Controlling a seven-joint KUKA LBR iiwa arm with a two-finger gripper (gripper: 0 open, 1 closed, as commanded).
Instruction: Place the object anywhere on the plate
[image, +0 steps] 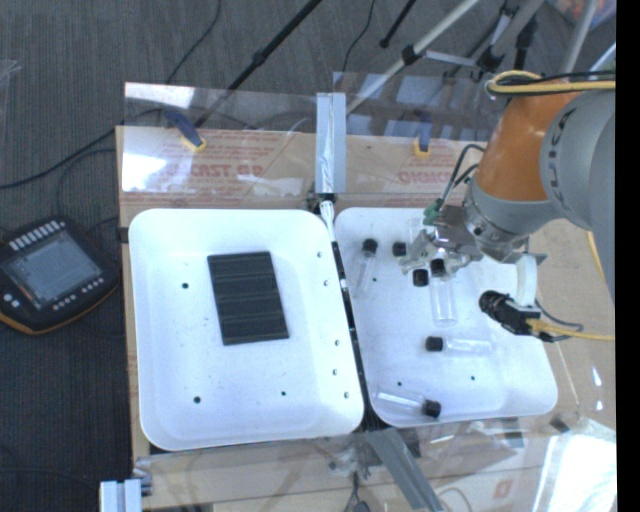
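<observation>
The grey arm (560, 150) with its orange band is reaching in from the right, over the upper part of the right bin (530, 395). To the left of that bin, touching it along the shared edge, the left bin (170, 400) is lying with a dark ribbed plate (248, 297) sitting near its middle. Inside the right bin several small clear vials with black caps are lying scattered: one (442, 295) just below the gripper (432, 252), one (455, 345) lower down toward the middle, one (410, 403) near the front wall, and one (367, 255) toward the bin's left wall. The gripper is hovering low over the bin's upper middle; whether its jaws are parted or closed, or gripping anything, cannot be made out.
</observation>
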